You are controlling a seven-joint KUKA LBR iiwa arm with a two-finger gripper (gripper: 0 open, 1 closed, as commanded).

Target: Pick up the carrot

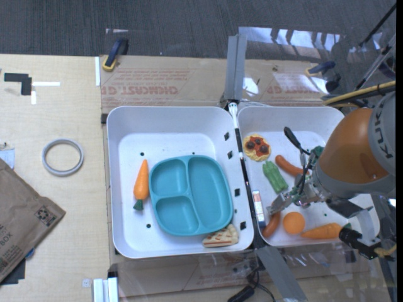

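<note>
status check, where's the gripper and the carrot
Gripper low in the right bin, nothing seen held. One carrot in the left bin beside the teal tray; another carrot near the gripper, orange ball between.

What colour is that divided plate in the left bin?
The divided plate is teal blue all over, seen plainly in the camera view.

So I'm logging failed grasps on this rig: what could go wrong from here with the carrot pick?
Two carrots lie in different bins, so the wrong one may get targeted. The gripper hangs over clutter in the right bin: orange ball, sausage, green vegetable. It could nudge or grab those instead.
</note>
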